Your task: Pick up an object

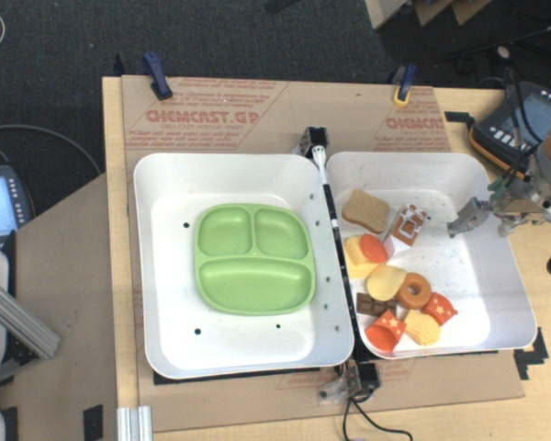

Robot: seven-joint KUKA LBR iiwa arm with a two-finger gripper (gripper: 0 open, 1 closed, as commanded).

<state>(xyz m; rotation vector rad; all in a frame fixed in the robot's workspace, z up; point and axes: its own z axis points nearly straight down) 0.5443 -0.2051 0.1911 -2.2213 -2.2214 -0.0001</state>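
The gripper sits over the right part of the right bin, entering from the right edge of the view. Its fingers are dark and small against the white floor, so open or closed cannot be told; nothing is seen held.

Candidate objects are toy foods bunched along the left side of that bin, all to the left of the gripper. Nearest is the small brown-and-white block, just left of the gripper and at about the same depth. Further left and slightly far lies the bread slice, its long axis running roughly left-right with a slight tilt. Nearer to the camera: a yellow piece with a red-orange piece touching it, a pale yellow round piece, a brown doughnut, a red-orange wedge, a yellow waffle-like piece, a red piece and a dark brown bit. These lie packed, many touching.

Judgement: the coming move goes leftward, and a little toward the near side for the cluster.

The left bin holds a green divided plate, well apart from the gripper.

Readable writing: the cardboard under the bins shows "CHEMCAST G P" in red, large at far left and again at far right, partly cut off by the bin. Smaller print above is too fine to read.
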